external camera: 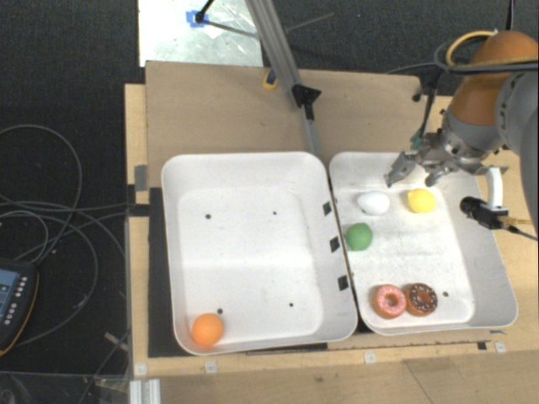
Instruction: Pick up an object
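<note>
- Nearest the camera, a smooth orange ball (207,330) sits in the front-left corner of the left bin (244,171), glossy white plastic with rounded corners.
- Front of the right bin (488,263): a pink-frosted donut (389,300) touching a chocolate donut (421,299).
- Mid-bin, a round green ball (359,236) sits close to the divider.
- Further back, a white egg-ish lump (372,202) sits near a matte yellow ball (421,200).
- The claw (418,170) hangs just behind those two, fingers spread, nothing between them.
- Brown cardboard-looking surface (354,108) behind it all.
</note>
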